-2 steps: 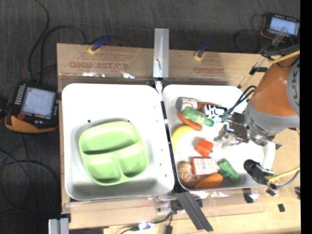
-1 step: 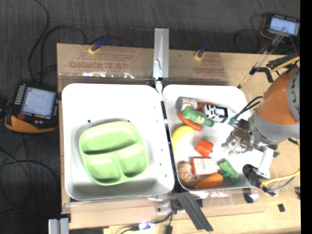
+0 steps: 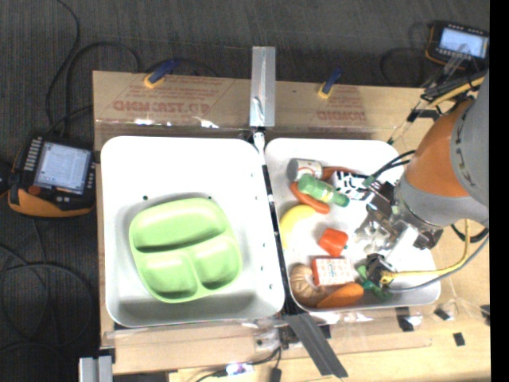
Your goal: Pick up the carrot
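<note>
Arm (image 3: 465, 183) in from right, orange band (image 3: 433, 156) uppermost, claw (image 3: 378, 235) angled down toward lower left.

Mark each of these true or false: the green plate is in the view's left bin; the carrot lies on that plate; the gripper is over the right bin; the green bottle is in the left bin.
1. The green plate lies in the view's left bin. True.
2. The carrot lies on the green plate. False: it lies in the right bin, along that bin's near edge, beside an orange-and-white box.
3. The gripper is over the right bin. True: it hangs above that bin's right half, short of the carrot.
4. The green bottle is in the left bin. False: it lies in the right bin, toward the far side.
</note>
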Controlling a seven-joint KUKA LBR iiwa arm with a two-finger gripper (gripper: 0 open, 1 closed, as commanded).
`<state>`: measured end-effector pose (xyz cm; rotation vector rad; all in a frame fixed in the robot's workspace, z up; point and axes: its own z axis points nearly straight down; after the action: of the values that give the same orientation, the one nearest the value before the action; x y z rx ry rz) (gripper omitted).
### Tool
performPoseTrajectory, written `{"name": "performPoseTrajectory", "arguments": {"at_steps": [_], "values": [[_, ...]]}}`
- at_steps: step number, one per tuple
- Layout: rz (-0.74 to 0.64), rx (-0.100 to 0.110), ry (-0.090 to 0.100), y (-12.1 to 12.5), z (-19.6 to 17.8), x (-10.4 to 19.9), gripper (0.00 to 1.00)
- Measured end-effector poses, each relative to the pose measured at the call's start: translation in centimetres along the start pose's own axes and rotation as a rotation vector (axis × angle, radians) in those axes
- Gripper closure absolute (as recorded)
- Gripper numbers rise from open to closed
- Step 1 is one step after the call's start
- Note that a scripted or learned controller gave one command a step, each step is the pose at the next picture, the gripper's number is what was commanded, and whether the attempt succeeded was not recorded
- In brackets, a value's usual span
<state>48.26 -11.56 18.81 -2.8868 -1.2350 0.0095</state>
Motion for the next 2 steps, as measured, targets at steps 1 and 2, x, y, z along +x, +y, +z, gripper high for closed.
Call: {"name": "performPoseTrajectory", "arguments": {"at_steps": [1,2], "values": [[0.086,0.0,-0.002,3.8,3.2,-2.6,1.0],[0.213,-0.012,0.007,0.2,9.9,0.2,1.0]]}}
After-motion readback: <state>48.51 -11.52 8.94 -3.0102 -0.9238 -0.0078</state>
